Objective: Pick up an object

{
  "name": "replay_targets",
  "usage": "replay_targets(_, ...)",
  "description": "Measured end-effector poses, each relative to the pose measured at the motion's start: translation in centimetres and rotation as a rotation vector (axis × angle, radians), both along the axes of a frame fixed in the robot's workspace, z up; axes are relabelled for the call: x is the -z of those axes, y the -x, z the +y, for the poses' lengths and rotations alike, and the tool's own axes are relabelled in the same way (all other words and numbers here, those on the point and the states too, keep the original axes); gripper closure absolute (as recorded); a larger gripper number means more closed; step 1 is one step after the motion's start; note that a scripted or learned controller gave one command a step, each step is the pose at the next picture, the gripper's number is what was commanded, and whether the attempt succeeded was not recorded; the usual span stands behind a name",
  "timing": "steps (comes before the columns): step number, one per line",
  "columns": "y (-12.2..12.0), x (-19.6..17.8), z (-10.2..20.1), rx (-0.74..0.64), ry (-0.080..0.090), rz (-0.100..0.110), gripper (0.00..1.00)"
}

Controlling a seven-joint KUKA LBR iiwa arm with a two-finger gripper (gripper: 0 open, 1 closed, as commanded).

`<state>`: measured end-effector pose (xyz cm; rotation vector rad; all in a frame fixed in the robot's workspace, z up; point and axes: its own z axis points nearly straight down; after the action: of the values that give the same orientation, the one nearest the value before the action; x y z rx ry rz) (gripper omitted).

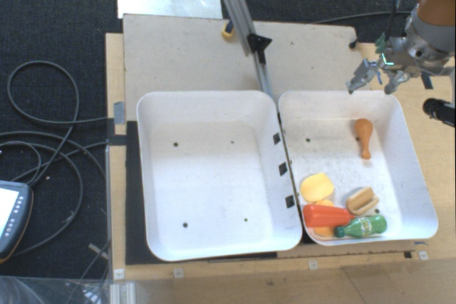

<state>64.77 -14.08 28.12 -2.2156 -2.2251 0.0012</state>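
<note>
White bins (206,110) look smooth plastic; green bottle (363,226) glossy; bench board (178,46) matt.

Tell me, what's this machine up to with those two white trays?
A robot arm is trying to pick up a toy. Its gripper hangs above the far edge of the right bin, holding nothing. In that bin lie a drumstick on its own and, clustered at the near edge, a yellow piece, a hot dog, an orange-red piece and a green bottle.
</note>
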Motion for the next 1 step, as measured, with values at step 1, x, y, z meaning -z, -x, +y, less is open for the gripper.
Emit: replay_targets(1,-0.06,-0.27,0.01,-0.002,0.002,-0.004,0.00)
